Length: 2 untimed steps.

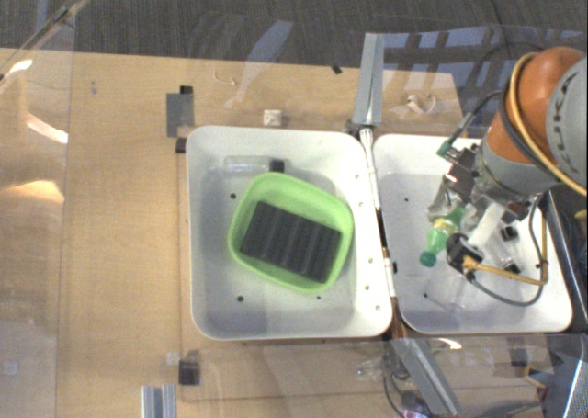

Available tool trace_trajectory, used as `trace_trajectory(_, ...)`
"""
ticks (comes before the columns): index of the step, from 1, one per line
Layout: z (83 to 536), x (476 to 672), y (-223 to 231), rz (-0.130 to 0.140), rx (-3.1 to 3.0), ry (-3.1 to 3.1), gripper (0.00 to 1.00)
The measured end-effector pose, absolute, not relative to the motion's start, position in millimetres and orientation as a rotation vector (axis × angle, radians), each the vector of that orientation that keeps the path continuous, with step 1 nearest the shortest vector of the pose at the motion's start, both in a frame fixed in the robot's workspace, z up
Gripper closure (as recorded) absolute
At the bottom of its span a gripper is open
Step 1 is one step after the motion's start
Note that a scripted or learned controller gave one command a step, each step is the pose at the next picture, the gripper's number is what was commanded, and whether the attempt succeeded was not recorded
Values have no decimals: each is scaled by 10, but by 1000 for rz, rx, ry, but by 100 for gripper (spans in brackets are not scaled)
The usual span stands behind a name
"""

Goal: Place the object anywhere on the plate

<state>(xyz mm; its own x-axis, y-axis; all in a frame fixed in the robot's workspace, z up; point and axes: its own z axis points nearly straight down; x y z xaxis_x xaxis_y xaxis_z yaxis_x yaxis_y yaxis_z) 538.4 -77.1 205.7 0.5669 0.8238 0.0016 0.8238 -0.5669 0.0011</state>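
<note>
Resting in the left bin, a rounded glossy green plate with ribbed dark insert; fingers' state unclear

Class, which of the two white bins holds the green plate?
The left bin: the green plate sits in it. The right bin has the gripper over it.

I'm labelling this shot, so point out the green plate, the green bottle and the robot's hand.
green plate [246, 214]: camera view, on its left rim.
green bottle [434, 243]: camera view, on its body.
hand [457, 223]: camera view, over the right bin, beside the bottle.
</note>
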Motion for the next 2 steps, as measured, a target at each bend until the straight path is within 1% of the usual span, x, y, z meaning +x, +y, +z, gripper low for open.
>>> trace_trajectory(1, 1902, 5611, -355, 2, 2693, 1616, 100)
trace_trajectory(2, 1946, 5707, 277, 4, 2450, 1965, 100)
